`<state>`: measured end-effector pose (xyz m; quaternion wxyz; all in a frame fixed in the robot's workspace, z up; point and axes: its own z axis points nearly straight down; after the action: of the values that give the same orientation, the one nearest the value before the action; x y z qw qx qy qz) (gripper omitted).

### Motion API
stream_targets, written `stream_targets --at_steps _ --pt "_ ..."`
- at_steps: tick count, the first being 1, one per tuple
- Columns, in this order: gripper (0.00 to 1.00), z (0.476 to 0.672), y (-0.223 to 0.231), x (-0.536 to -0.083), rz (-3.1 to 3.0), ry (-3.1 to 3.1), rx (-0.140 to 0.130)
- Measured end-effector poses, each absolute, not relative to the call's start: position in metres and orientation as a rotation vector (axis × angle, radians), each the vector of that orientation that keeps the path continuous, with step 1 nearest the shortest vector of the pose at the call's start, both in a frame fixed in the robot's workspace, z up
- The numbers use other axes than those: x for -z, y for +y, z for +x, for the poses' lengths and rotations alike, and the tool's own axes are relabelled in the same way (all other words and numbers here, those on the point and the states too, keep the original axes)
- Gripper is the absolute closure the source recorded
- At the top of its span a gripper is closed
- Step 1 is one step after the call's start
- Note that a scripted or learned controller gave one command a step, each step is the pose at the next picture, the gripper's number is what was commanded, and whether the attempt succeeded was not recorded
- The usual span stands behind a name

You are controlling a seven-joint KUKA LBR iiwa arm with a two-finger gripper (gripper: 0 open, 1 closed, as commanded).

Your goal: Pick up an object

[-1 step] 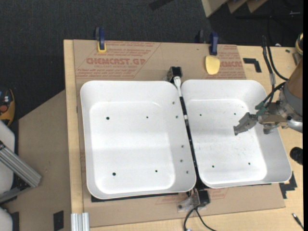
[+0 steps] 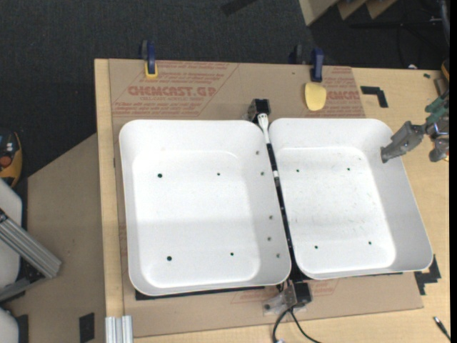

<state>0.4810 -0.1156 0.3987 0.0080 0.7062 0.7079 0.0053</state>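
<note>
What I'm meant to pick I cannot place: on the floors of the right bin (image 2: 400, 213) and the left bin (image 2: 136, 213) I make out only small dark dots (image 2: 159, 176). The one loose-looking thing is a yellow piece (image 2: 315, 96) on the board (image 2: 178, 84) beyond the right bin, just under a blue clamp (image 2: 316, 61). My gripper (image 2: 401, 143) hangs at the right bin's far right rim. From there both floors lie to its left and nearer the camera. Whether it is released or clenched, I cannot tell. Nothing visible is held.
</note>
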Motion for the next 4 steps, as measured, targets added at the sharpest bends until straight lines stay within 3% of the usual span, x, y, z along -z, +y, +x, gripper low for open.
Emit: stream_targets --at_steps 1,2,3,4 --pt "1.00 0.480 -0.115 -0.401 2.216 2.219 -0.004" --pt "1.00 0.478 -0.077 -0.288 2.226 2.234 0.011" --pt "1.00 0.511 -0.031 -0.405 2.205 2.221 -0.018" --pt "1.00 0.562 0.014 -0.283 2.219 2.231 0.006"
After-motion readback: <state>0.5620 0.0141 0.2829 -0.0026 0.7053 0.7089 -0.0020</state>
